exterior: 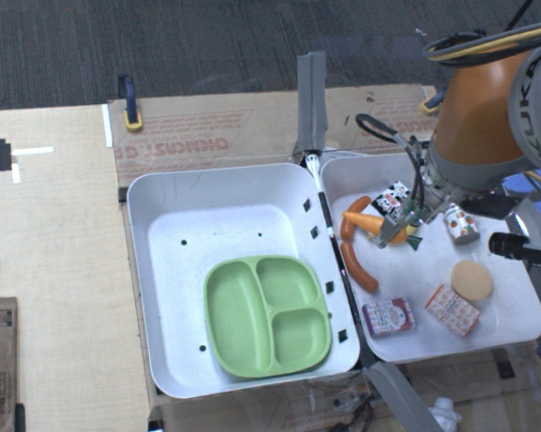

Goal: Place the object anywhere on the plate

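Fingers of the grey two-finger gripper (396, 230) sit low in the right white bin (520, 325), closed around the small orange plastic carrot (370, 223), whose green leafy end pokes out just beside the fingertips. Below and left of them lies a long orange sausage-shaped toy (355, 261). Well apart to their left, in the left white bin (162, 267), rests the light green three-compartment plastic plate (265, 314).
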Controlling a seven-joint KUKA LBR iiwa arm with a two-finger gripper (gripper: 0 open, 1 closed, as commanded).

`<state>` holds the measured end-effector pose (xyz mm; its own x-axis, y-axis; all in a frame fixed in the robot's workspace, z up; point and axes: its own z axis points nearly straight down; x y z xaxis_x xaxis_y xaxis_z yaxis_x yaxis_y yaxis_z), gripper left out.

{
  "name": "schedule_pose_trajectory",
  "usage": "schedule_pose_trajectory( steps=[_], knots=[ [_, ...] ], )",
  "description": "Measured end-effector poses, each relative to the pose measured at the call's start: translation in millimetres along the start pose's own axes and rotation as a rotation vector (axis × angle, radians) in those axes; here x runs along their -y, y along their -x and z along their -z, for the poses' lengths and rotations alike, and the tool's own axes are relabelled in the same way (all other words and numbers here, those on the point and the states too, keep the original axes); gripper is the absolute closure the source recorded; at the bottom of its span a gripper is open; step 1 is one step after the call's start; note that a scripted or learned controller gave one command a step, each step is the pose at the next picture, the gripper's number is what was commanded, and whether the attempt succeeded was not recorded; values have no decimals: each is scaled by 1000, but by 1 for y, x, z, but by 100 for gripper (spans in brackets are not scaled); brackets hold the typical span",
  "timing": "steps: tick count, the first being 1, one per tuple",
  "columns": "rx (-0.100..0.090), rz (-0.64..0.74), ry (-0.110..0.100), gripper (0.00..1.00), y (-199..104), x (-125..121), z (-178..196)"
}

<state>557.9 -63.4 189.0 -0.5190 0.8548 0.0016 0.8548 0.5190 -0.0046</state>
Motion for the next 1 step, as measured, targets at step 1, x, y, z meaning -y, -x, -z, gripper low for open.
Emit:
schedule_pose_trajectory(
  steps=[1],
  knots=[
    [-1, 68, -1, 100, -106, -8, 0]
  ],
)
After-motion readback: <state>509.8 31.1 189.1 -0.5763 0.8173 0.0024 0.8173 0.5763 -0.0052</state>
